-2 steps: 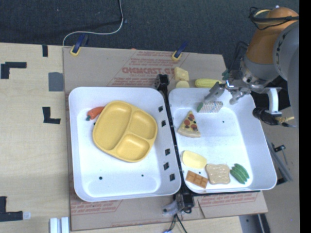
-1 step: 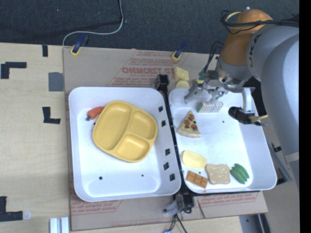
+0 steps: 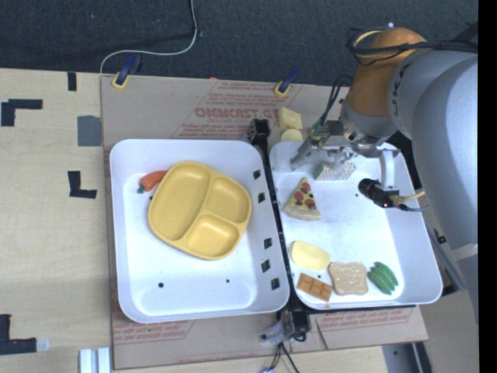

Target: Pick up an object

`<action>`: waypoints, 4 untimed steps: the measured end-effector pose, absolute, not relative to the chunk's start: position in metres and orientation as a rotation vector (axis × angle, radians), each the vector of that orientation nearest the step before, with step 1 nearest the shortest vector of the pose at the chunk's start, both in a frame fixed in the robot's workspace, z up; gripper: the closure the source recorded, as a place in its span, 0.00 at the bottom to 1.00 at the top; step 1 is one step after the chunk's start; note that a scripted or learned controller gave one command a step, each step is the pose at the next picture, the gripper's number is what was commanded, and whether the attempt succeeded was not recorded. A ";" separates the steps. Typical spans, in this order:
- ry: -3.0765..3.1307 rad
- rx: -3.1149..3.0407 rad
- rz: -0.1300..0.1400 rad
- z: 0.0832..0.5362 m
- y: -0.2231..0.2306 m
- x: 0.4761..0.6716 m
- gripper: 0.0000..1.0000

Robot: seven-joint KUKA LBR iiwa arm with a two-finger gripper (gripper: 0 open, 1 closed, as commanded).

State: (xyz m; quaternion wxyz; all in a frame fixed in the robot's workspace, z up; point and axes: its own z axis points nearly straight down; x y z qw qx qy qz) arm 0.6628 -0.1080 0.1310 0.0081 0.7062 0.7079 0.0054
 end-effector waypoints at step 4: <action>2.229 2.243 -0.031 0.082 -0.105 0.635 0.00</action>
